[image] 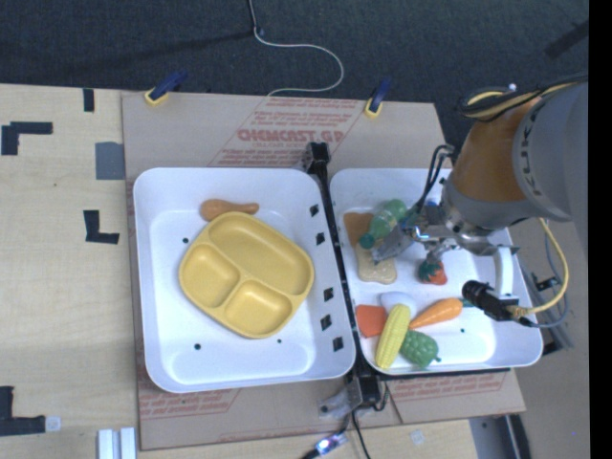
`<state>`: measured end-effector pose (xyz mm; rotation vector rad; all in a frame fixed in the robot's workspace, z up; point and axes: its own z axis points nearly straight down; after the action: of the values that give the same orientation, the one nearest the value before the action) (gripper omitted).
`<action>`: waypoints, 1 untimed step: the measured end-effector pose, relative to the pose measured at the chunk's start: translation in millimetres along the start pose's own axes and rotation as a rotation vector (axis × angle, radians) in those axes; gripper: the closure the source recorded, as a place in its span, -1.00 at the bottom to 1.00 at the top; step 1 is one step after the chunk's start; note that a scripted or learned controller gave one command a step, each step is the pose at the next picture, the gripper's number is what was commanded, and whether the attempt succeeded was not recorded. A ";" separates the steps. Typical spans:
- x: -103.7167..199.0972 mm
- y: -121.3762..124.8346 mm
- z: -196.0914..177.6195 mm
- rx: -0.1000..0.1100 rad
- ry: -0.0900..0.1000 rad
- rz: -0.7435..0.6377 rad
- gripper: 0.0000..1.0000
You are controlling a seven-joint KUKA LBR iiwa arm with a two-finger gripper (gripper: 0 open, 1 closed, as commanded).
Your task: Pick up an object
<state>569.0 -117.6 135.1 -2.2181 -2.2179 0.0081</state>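
My gripper (394, 244) is low in the right bin (507, 352), reaching in from the right at its upper left part. It sits over a tan toast slice (366, 247), with a green leafy toy (387, 216) touching its upper side. A small red and green toy (432, 273) lies just right of the gripper. Nearer the front lie an orange carrot (438, 312), a yellow corn cob (392, 333), a green broccoli (419, 349) and a red-orange piece (369, 319). The wrist hides what lies right under it.
The left bin (163, 352) holds a yellow divided plate (246, 273) and a brown drumstick (229, 207) behind it. A black divider clip (316, 156) sits between the bins at the back. The arm's orange band (488, 156) and cables hang over the right bin's right side.
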 end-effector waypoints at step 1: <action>0.9 1.2 51.3 -0.008 0.000 -0.001 -1.00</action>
<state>569.8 -116.6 83.8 -2.2212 -2.2228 -0.0009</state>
